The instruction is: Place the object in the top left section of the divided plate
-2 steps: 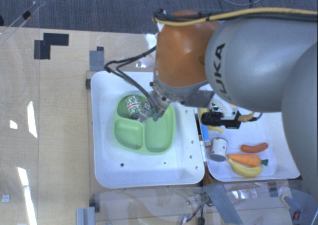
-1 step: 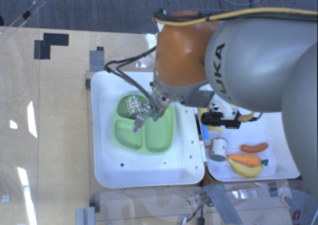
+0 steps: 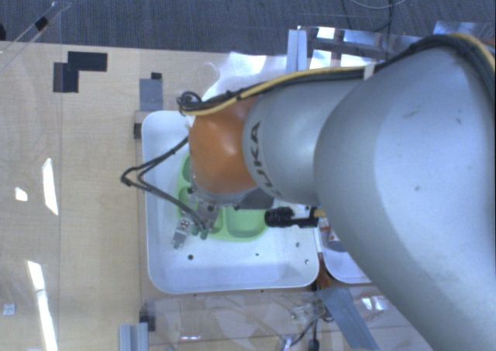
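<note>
Grey arm [image 3: 372, 156] over green plate [image 3: 244, 224]

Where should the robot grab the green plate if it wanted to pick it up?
Probably by the rim of the green plate, coming down from above. It lies flat in the white bin, so only its thin raised edge offers a hold. The arm covers most of it.

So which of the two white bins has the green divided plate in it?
The left bin, the one under the orange band of the arm. The green plate lies in it; the right bin shows just a corner.
</note>
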